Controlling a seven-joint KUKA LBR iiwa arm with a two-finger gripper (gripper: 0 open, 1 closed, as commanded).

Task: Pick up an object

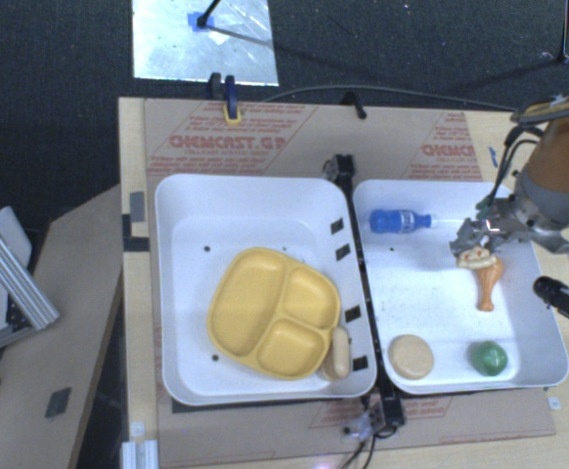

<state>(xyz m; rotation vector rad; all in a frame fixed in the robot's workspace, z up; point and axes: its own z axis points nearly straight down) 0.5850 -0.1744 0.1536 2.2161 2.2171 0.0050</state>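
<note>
The camera view looks down on a tan drumstick-shaped toy (485, 277) lying in the right bin (529, 360), its pale knobbed end up against the gripper (475, 234) and its narrow end pointing toward the bin's near side. The gripper sits directly over that knobbed end, touching or nearly touching it; whether its fingers are spread or pinching the toy cannot be told from here, since the metal parts blur together.

Around the toy, a small blue bottle (399, 221) with a clear cap lies on its side near the bin's far wall, to the left of the gripper. A round beige disc (412, 356), matte and bun-like, rests near the front wall, and a glossy green ball-like object (489, 358) sits to its right, below the drumstick's narrow end. None of these touches the drumstick.

The arm (563, 164), grey with an orange band, enters from the right and overhangs the bin's right rim.

In the left bin (182, 262) a smooth yellow plastic tray (270, 306) with three compartments lies tilted diagonally, and a pale oblong roll-shaped piece (338, 352) rests against its lower right corner. Both bins are shallow, white and round-cornered, set on a brown printed cardboard sheet (265, 140).
</note>
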